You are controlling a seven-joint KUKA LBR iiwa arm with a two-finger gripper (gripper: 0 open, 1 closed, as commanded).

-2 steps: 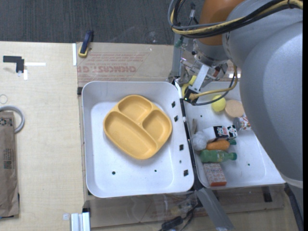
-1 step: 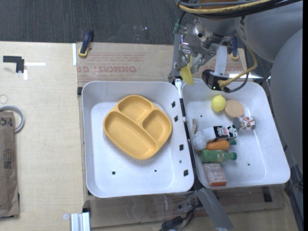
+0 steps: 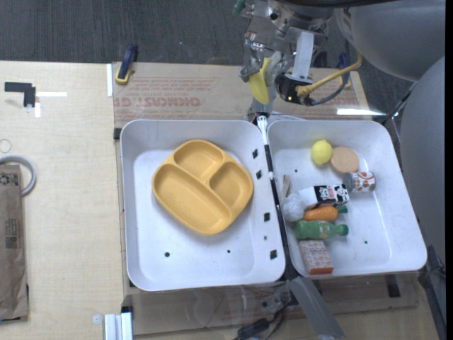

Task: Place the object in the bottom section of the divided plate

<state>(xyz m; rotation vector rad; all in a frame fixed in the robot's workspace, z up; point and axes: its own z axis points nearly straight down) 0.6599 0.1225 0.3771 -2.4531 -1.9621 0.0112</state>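
The bench (image 3: 56, 147) was a pale wood top, and most of what sat on it was the two white bins side by side. Taking the left bin (image 3: 138, 211) as the landmark: the right bin (image 3: 396, 183) touched its right wall, a sheet of printed cardboard (image 3: 180, 93) lay just behind it, and a blue and yellow tool (image 3: 127, 64) rested at the cardboard's far left corner. Well off to the left of that bin was a brown paper bag (image 3: 12, 239) and a small black bracket (image 3: 21, 91).

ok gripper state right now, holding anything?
Gripper: shut on a yellow object, above the bins' far edge.
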